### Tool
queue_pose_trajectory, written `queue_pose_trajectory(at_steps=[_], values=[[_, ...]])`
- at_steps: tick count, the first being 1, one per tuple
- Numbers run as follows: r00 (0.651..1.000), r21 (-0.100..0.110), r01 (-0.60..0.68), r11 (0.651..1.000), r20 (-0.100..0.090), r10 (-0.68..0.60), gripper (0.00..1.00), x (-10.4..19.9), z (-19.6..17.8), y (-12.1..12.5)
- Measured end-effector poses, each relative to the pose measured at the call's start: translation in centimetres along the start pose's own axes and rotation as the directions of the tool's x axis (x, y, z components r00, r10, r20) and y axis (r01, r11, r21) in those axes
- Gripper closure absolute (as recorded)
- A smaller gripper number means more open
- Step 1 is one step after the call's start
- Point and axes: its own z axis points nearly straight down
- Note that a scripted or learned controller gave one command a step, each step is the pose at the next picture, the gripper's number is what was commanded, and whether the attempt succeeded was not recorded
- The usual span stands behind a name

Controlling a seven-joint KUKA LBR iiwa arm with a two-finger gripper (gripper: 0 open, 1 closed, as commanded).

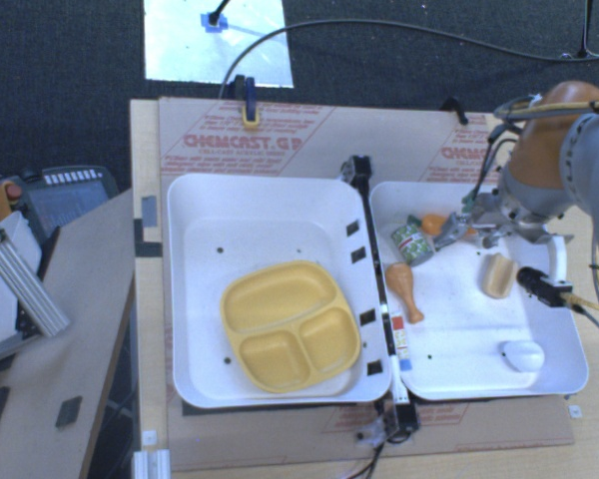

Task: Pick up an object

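Partly hidden by the arm (549, 148), the fingers (466, 220) near the can (412, 240) look indistinct; cannot tell.

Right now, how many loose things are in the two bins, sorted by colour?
Yellow: 1, the divided tray in the left bin.
Orange: 2, the drumstick toy and a small orange piece, both in the right bin.
Green and white: 1, the can.
Tan: 1, the block.
White: 1, the rounded object.
Total: 6
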Motion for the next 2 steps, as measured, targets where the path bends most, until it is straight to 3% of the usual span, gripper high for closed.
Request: queue_pose_trajectory(at_steps=[1, 2], values=[[1.0, -0.007, 0.002, 1.0, 0.002, -0.002, 1.0, -0.1, -1.5, 0.2], [1.0, -0.011, 0.003, 1.0, 0.003, -0.003, 1.0, 0.3, -7.8, 1.0]])
